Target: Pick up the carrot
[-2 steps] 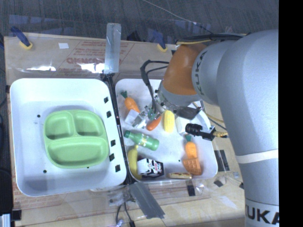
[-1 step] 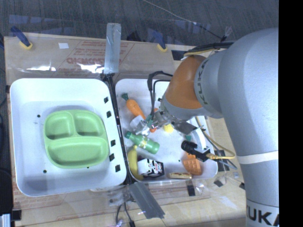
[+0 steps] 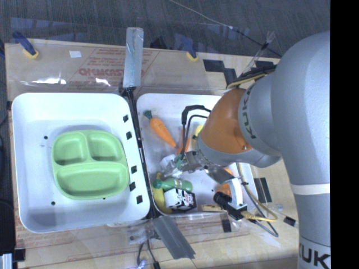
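Overhead view of the desk with two white bins side by side. The left bin holds a green divided plate. The carrot, orange with a green tip, lies free on the floor of the right bin, in its upper left part near the divider, pointing down and to the right. The gripper hangs just below and to the right of the carrot's lower end, above a clutter of small items including a green-capped bottle; whether the jaws are apart or together cannot be told from here. To grasp well, the arm would likely need to shift up and left over the carrot's middle, set the jaws across its narrow width, and descend clear of the bin wall and the neighbouring clutter.
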You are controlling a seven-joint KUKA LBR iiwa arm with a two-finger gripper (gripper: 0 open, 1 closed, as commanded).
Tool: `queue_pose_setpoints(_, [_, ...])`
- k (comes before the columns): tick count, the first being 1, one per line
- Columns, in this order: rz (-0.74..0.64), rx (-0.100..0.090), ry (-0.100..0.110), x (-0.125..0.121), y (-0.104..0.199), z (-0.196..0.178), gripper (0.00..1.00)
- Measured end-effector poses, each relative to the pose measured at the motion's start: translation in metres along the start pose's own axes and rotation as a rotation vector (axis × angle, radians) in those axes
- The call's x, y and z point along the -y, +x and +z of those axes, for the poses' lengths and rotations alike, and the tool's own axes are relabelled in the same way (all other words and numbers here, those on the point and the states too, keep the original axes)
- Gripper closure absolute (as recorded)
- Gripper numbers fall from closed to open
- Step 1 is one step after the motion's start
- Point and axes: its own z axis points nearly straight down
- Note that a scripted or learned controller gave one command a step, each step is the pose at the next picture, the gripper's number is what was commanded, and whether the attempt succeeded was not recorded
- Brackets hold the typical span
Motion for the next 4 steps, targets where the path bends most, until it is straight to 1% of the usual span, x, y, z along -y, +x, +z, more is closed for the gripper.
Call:
queue_pose_setpoints(1, [0.283, -0.003, 0.012, -0.031, 0.036, -0.096, 1.0])
queue_pose_setpoints(2, [-0.037, -0.006, 0.017, -0.079, -0.02, -0.008, 1.0])
queue_pose_setpoints(3, [-0.038, -0.006, 0.016, -0.079, -0.019, -0.009, 0.0])
queue_pose_setpoints(4, [0.173, -0.003, 0.014, -0.149, -0.024, 0.007, 0.0])
